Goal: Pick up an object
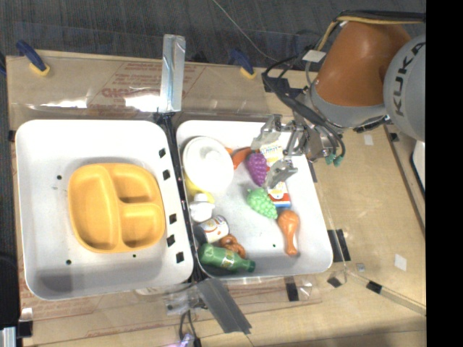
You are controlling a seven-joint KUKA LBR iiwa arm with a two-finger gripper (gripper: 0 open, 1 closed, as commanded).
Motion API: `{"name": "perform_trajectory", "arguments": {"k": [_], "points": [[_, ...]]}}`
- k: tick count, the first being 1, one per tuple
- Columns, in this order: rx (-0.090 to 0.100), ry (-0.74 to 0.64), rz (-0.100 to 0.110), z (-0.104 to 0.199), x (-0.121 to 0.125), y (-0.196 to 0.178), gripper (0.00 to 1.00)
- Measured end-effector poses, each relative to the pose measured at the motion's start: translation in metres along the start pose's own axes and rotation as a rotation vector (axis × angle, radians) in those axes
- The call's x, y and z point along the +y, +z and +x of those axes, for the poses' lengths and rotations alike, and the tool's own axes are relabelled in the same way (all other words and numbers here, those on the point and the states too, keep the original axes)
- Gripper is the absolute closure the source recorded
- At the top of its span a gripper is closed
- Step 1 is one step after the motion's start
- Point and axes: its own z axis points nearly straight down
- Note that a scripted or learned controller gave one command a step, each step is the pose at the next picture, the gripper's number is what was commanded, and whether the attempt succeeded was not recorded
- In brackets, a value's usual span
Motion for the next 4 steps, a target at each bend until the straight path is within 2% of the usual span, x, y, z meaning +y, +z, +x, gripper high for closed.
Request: {"name": "perform_trajectory", "arguments": {"k": [1, 2, 3, 4], "points": [[0.007, -0.012, -0.004, 0.049, -0.044, 0.127, 0.0], [-0.005, 0.05, -0.001, 0.068, -0.051, 0.157, 0.0], [-0.009, 0.041, 0.0, 0.065, -0.049, 0.146, 1.0], [-0.01, -0.168, 0.003, 0.03, -0.021, 0.007, 1.0]]}}
